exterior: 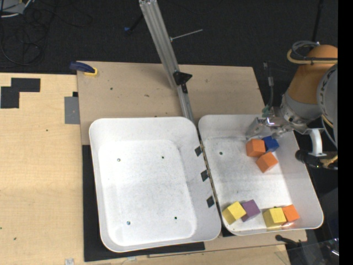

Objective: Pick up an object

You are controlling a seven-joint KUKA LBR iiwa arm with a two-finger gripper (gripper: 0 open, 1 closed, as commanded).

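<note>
Reaching in from the right, the grey arm point(311, 101) with its orange band puts the gripper point(266, 124) low over the far part of the right bin point(231, 131). How far the gripper is open cannot be told, and nothing can be made out in its hold. Just beneath it sit an orange cube point(255, 147) and a blue cube point(271, 143), touching each other, with a second orange cube point(267, 162) just beside them toward the near side. Along the near edge of that bin lie a yellow cube point(234, 211) against a purple cube point(250, 208), and apart from them a second yellow cube point(274, 217) against a third orange cube point(290, 213). The left bin point(105, 148) lies alongside.
</note>
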